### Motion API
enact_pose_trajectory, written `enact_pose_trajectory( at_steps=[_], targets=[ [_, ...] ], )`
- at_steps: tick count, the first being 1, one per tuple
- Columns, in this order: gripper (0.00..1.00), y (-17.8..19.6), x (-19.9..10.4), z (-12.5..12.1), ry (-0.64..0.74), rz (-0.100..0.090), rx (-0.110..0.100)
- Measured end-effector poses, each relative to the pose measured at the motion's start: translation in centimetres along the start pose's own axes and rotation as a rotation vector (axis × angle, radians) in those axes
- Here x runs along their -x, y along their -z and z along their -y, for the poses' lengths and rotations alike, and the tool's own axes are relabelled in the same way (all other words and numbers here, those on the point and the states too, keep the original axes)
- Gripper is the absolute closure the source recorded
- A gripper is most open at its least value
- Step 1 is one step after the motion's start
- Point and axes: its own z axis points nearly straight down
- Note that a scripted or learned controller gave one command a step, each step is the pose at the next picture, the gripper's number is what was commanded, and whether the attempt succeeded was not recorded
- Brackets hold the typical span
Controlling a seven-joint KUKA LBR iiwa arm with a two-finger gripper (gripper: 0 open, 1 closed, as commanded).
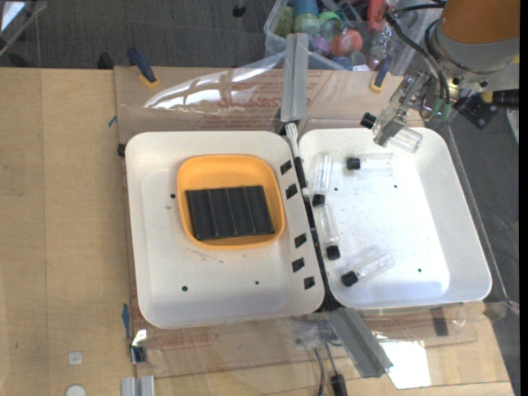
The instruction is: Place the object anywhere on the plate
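1. Claw (388,127) up at the far edge of the right bin (462,246), closed on a clear vial (404,139) with a dark cap, the tube sticking out toward the right from between the fingers.
2. Looks lifted clear of the bin floor; pickup judged done.
3. Orange plate (191,172) over in the left bin (157,295), carrying a black ribbed block (229,213).
4. Left to do: carry across the divider, set down on the plate.
5. More vials (367,266) lying loose in the right bin.
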Motion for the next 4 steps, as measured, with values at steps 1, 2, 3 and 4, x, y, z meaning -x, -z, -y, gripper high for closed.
enact_pose_trajectory(
  at_steps=[1, 2, 3, 4],
  targets=[
    [1.00, 1.9, 0.3, 1.1, 0.087, 0.000, 0.000],
    [1.00, 3.5, 0.3, 1.0, 0.351, 0.001, 0.001],
    [1.00, 7.8, 2.2, 3.3, 0.640, 0.003, 0.002],
    [1.00, -6.8, 4.3, 6.6, 0.685, -0.004, 0.002]
  ],
)
